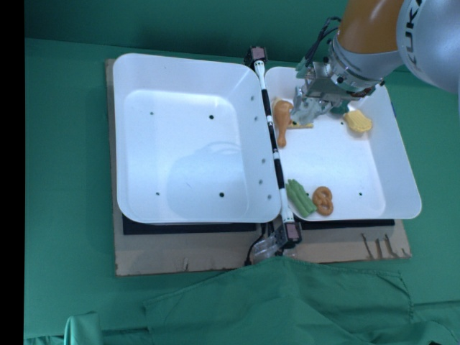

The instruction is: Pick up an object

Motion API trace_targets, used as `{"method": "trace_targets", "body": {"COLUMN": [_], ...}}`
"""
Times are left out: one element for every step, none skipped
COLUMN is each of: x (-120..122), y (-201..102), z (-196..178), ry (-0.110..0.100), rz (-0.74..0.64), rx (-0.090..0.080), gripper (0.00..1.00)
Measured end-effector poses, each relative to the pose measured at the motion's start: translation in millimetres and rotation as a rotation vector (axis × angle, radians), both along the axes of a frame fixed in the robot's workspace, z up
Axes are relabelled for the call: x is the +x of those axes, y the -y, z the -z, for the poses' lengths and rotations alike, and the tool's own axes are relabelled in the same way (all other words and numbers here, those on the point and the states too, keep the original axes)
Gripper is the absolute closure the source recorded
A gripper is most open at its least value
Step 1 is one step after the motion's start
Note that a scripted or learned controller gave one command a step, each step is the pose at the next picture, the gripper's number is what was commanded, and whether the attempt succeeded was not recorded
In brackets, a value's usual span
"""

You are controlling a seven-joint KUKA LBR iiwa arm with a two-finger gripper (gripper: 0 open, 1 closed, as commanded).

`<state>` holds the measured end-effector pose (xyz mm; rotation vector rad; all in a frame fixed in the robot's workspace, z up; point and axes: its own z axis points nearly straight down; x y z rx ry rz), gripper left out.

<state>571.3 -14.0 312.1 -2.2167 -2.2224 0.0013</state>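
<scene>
Gripper (pixel 310 111) is down in the right bin (pixel 374 192), far-left part, just beside the drumstick (pixel 282 119). Can't tell the tool's state or whether it grips anything; wrist body blocks the tips. It looks close to or touching a flat tan piece (pixel 305 125) under it, can't confirm contact. Drumstick lies along bin's left wall. Yellow item (pixel 358 121) just right of gripper. Green veg (pixel 300 197) and pretzel (pixel 323 200) sit side by side at near-left corner, well apart from the tool. Left bin (pixel 136 77) beside it.
</scene>
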Motion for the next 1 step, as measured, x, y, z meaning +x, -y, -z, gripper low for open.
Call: {"method": "trace_targets", "body": {"x": [-17.6], "y": [99.9], "z": [-4.1], "ry": [0.006], "rz": [0.016], "rx": [-0.006], "gripper": [1.0]}}
